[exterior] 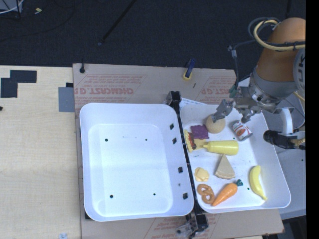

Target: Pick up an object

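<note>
The task names no single object; the candidates all lie in the right-hand shallow white bin (279,185). Nearest the jaws (233,114) is a round tan bread roll (216,125) at the bin's upper middle, with one finger tip just above its top edge, though contact cannot be judged. A small red-and-white can (241,131) lies tilted just right of the roll, below the other finger. The jaws stand apart, with nothing between them, hovering over the gap between roll and can.

Left of the roll sits a small purple block (199,132), and below it a yellow mustard bottle (219,147) lies on its side, pointing left. Under the bottle is a tan wedge-shaped slice (225,169), with a small pale yellow lump (202,174) to its left. Along the bin's lower edge lie a brown pretzel (205,192) and an orange carrot (225,193), close together, and a yellow banana (256,181) rests near the right wall.

The grey arm with its orange band (281,46) comes in from the upper right. The left-hand white bin (87,163) sits beside the right one on a brown cardboard sheet (124,81) spread over the pale wooden counter (35,158).
</note>
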`<state>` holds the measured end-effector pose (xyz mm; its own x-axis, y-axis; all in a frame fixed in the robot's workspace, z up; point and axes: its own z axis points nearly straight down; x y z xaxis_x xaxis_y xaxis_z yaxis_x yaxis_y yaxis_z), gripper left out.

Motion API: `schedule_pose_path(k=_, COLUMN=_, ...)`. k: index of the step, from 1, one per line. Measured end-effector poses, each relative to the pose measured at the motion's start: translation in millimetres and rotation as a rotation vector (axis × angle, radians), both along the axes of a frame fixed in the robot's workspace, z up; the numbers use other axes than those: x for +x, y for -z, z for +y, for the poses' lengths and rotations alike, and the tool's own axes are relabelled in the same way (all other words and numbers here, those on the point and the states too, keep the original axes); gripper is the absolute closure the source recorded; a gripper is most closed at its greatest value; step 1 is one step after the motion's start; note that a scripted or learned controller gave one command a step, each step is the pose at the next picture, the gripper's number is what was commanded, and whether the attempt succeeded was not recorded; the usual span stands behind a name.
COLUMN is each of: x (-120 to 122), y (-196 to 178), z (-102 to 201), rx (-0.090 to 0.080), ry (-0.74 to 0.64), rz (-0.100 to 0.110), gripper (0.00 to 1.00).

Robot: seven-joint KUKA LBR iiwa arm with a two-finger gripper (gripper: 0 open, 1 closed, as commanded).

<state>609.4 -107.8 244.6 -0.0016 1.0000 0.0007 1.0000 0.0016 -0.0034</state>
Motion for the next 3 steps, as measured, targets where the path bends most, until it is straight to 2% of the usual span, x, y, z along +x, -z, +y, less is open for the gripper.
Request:
schedule_pose_path(k=1, x=-21.8, y=164.0, z=-51.8, rx=-0.001, ry=0.005, rz=0.003, gripper=0.0)
schedule_pose_path(k=2, x=-20.3, y=147.0, z=-53.1, rx=0.0, ry=0.01, rz=0.0, gripper=1.0)
schedule_pose_path(k=3, x=-18.4, y=157.6, z=-25.4, rx=0.001, ry=0.0, rz=0.001, gripper=1.0)
